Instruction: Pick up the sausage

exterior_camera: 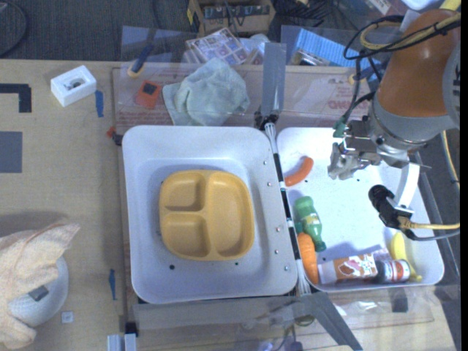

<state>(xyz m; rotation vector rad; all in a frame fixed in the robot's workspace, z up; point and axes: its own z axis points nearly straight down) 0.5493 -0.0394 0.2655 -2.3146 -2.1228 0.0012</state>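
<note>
**Operator:** Report on the gripper first.

**Inspector:** Your gripper hangs over the upper part of the right bin, its metal tip pointing down and toward the camera's left. The tips are small and blur together from this angle, so I cannot tell whether they are spread or closed. Nothing visible sits between them, and they appear apart from everything in the bin.

**Operator:** And the sausage?

**Inspector:** The sausage lies on the bin floor near the bin's upper-left corner, close to the divider between the two bins. It is to the camera's left of your gripper, at about the same height in the view and near, but with bare white floor between the two. Its long axis runs on a slant, upper right to lower left, with a slight curve.

**Operator:** What does the approach turn on?

**Inspector:** In my judgement, you need a short shift toward the divider, then a descent, closing across the narrow width instead of along the slant. The wall beside it leaves little room on that side.

**Operator:** Anything else nearby?

**Inspector:** A green bottle lies below the sausage, a carrot below that, a sauce bottle along the bottom. The yellow plate sits in the left bin.
</note>
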